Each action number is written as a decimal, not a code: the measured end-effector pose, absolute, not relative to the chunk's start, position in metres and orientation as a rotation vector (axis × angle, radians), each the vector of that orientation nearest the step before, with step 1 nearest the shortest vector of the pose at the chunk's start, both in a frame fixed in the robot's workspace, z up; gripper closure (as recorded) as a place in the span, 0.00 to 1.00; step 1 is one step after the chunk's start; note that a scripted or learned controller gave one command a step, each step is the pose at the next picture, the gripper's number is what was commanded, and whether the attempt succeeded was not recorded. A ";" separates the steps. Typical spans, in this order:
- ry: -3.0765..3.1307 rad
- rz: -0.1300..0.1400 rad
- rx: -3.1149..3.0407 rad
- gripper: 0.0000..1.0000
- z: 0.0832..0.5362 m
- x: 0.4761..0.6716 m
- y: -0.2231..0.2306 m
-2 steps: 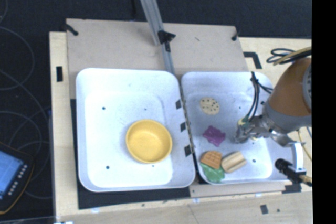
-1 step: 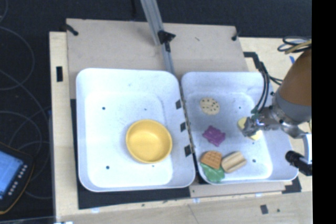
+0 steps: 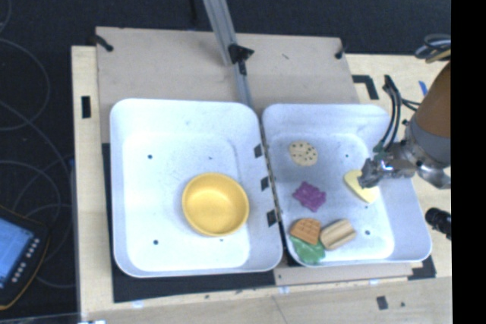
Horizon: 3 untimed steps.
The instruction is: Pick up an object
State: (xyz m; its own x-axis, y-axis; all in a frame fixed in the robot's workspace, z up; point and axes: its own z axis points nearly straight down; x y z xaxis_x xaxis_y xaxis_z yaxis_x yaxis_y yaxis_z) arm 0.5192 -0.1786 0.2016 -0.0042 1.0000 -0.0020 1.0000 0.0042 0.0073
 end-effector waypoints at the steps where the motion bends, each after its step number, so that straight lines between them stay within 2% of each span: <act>1: 2.222 0.006 2.210 1.00 0.247 0.518 -0.176; 2: 2.226 0.004 2.211 1.00 0.264 0.519 -0.176; 3: 2.227 0.002 2.213 1.00 0.259 0.540 -0.138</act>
State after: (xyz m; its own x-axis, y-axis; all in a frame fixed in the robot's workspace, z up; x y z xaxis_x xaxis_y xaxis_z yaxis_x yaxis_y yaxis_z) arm 0.5405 -0.1381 0.2592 -0.0063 1.0000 -0.0010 1.0000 0.0063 0.0028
